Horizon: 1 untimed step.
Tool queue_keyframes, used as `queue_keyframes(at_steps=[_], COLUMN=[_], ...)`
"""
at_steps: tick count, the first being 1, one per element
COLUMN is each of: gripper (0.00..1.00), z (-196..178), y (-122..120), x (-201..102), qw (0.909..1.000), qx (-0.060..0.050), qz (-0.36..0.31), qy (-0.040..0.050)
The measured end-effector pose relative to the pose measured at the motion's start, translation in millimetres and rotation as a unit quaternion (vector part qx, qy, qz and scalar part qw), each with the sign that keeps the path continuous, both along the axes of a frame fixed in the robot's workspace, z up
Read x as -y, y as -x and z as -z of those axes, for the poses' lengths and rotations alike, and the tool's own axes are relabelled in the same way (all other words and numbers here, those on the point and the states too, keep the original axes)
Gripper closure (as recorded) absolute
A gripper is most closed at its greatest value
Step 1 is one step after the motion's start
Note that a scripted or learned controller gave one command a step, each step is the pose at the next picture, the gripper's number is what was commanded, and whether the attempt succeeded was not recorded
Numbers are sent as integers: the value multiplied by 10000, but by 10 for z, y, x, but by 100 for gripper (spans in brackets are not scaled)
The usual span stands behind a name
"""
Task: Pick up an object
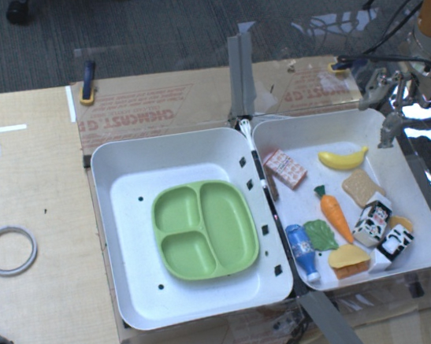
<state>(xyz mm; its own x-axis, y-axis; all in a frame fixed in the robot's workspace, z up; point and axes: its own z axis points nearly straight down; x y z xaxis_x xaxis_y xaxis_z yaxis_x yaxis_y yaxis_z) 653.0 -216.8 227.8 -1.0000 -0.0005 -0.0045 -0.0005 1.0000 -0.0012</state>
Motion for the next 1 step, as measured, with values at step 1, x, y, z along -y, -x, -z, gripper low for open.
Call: queue_keyframes(at_steps=[1], gripper=[0], z=[1326], y=[-78], x=[-198], qw=[9997], qx=[12], qz=[-234], qy=[4])
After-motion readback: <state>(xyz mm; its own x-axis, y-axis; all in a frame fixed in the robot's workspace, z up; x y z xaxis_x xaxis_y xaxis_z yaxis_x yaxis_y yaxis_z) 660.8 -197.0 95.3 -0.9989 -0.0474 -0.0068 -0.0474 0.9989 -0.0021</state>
